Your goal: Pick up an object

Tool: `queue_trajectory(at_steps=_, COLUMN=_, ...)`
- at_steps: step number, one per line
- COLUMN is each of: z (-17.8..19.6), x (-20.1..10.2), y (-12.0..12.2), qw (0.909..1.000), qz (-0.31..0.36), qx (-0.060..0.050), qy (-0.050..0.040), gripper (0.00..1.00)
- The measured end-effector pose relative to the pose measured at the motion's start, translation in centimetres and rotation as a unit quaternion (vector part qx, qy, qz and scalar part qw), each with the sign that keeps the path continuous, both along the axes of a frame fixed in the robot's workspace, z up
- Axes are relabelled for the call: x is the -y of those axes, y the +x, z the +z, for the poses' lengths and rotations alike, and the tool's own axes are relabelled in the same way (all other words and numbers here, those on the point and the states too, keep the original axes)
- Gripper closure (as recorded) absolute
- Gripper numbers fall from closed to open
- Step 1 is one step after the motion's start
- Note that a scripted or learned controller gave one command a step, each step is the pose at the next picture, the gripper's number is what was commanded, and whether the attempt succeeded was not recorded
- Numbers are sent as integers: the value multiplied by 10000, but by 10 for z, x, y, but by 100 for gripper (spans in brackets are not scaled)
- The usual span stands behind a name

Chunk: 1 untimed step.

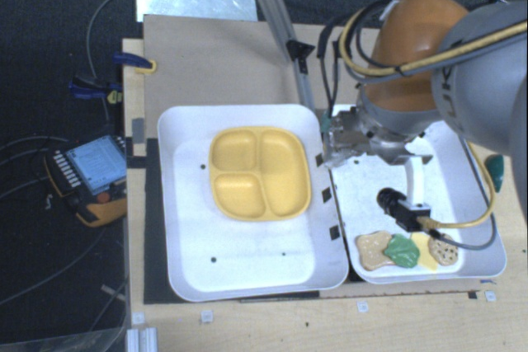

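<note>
Pincer: my gripper (337, 146) hangs over the far left side of the right bin (360, 192), close to the rim it shares with the left bin (190, 260). From this angle I cannot tell whether it is wide or narrow, and I see nothing held in it.

Progress: as I judge it, nothing is lifted yet. Choosing a piece, getting over it, going down, closing and raising are all left to do.

Candidates: a small cluster lies at the near end of the right bin. It holds a tan toast-shaped piece (373, 250), a green leafy piece (403, 251) touching it, a yellow piece (423, 245) partly under the green one, and a brown speckled cookie (444, 252).

Separation: the cluster is well apart from my gripper, toward the near rim.

Other option: a yellow divided plate (260, 173) lies flat in the left bin, just across the rim from me. It is broad and shallow, and I would expect it to be hard to pinch.

In the way: the cluster's pieces overlap, so a grab may catch two or slip off. They sit near the bin wall, and my own arm hides part of the bin.

Surroundings: a dark green thing (494, 170) peeks out at the right bin's far side, and a handheld controller (91, 165) rests off the bench.
</note>
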State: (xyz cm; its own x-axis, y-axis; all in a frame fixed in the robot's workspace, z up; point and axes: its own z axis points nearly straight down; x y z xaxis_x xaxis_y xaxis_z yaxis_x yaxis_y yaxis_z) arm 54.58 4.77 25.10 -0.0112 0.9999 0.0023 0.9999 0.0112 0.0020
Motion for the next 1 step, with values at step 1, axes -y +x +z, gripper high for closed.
queue_trajectory(at_steps=1, z=-21, x=-53, y=1, qw=10000, qz=-5, qx=-15, qy=-1, gripper=100)
